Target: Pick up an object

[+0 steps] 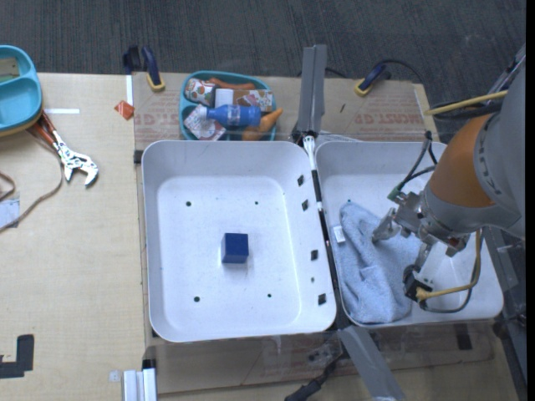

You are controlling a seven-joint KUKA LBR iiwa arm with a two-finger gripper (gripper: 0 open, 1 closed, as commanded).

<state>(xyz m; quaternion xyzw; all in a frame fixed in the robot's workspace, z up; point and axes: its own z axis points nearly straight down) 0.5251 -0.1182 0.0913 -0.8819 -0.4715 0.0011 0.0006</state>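
A small blue cube (pixel 236 248) lies near the middle of the left white bin (pixel 167 224). A crumpled grey-blue cloth (pixel 365 266) fills the left half of the right white bin (pixel 476 303). The grey arm with its orange band (pixel 456 170) reaches in from the right. Its gripper (pixel 401 256) hangs low over the right edge of the cloth, close to or touching it. Wrist parts and cables hide the gripper's tips.
Behind the bins stands a teal bowl (pixel 227 107) holding several small items. A wrench (pixel 71 161) and a blue tray (pixel 17 86) lie on the wooden bench at far left. A metal post (pixel 311 90) rises between the bins at the back.
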